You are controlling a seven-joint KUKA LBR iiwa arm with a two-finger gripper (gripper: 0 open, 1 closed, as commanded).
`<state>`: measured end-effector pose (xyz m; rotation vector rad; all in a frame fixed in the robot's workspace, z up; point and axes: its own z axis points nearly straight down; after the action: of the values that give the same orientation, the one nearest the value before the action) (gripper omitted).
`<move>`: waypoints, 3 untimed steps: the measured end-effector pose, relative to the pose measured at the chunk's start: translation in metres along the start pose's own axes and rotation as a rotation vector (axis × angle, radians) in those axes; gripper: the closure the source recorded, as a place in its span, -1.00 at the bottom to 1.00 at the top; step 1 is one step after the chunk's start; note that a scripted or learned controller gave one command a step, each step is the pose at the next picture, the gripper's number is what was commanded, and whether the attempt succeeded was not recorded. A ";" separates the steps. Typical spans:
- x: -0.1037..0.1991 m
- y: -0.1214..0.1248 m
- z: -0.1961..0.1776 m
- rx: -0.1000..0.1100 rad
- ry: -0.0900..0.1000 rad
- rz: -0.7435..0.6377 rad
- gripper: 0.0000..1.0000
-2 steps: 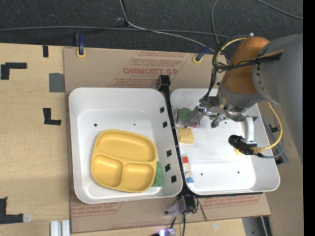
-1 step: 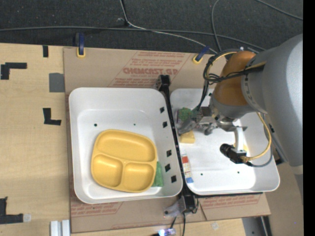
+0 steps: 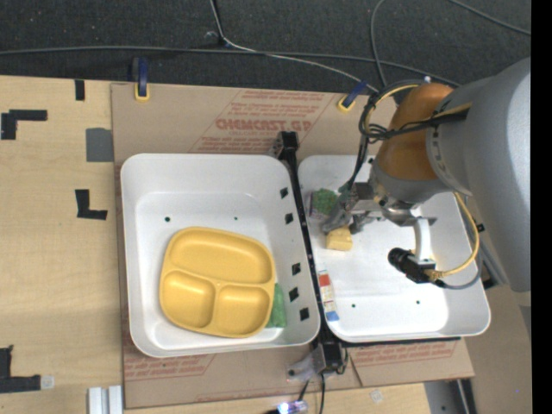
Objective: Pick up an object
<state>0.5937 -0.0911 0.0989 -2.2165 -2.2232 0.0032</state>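
In the right bin [image 3: 405,313], near its left wall, lie a green lumpy object [image 3: 324,201] and a pale yellow block [image 3: 339,241]. My gripper [image 3: 348,216] reaches down from the right and sits between them, its dark fingers just right of the green object and above the yellow block. The arm's grey body and orange band [image 3: 414,115] cover the bin's upper right. Nothing is visibly held between the fingers.
The left bin [image 3: 142,188] holds a yellow divided tray [image 3: 216,280] with a green item [image 3: 278,307] against its right edge. A small red and white item [image 3: 327,293] lies by the right bin's left wall. A black cable connector [image 3: 410,264] hangs over the right bin's middle.
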 end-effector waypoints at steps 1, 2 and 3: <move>-0.005 -0.004 -0.061 -0.007 -0.001 0.003 1.00; -0.012 -0.004 -0.106 -0.007 -0.001 0.003 1.00; -0.012 -0.003 -0.148 -0.007 -0.001 0.002 1.00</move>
<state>0.5915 -0.1031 0.2470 -2.2226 -2.2250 -0.0035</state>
